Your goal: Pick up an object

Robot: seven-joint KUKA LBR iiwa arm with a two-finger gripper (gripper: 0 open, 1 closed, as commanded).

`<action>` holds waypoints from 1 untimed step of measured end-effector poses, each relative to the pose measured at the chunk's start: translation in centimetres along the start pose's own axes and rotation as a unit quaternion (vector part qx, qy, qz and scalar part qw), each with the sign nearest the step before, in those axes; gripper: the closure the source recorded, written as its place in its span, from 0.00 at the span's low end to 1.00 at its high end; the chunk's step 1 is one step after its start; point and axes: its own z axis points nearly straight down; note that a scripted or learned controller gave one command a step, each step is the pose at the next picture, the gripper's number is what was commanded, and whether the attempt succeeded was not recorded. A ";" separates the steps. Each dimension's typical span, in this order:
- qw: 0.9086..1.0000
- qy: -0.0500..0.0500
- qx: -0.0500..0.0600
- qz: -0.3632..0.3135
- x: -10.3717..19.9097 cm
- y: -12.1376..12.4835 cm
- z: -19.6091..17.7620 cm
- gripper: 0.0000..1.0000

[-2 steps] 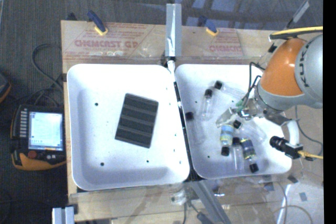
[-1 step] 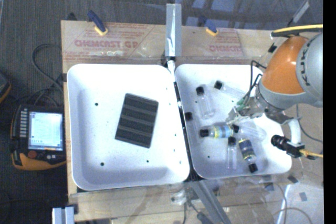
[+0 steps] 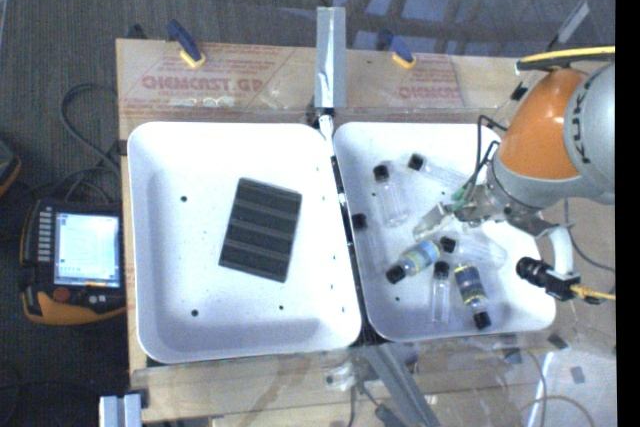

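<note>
At the near edge of the right bin (image 3: 545,320) lie several small bottles: one with a dark label (image 3: 467,285), a clear one (image 3: 440,290) just beside it, and a blue-labelled one (image 3: 415,258) a little farther in. They lie close together and some touch, so a grab could slip off the rounded glass, or nudge a neighbour and roll the target away. The gripper (image 3: 458,206) is low over this cluster; whether it is released or clenched cannot be told, as the wrist covers it. Farther in, two more bottles (image 3: 388,195) lie apart. In the left bin (image 3: 150,245) rests a dark ribbed slab (image 3: 261,229). Beyond, blue clamps (image 3: 183,40) pin the board.
</note>
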 end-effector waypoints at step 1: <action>0.999 -0.005 -0.007 -0.034 -4.6 6.7 1.4 0.00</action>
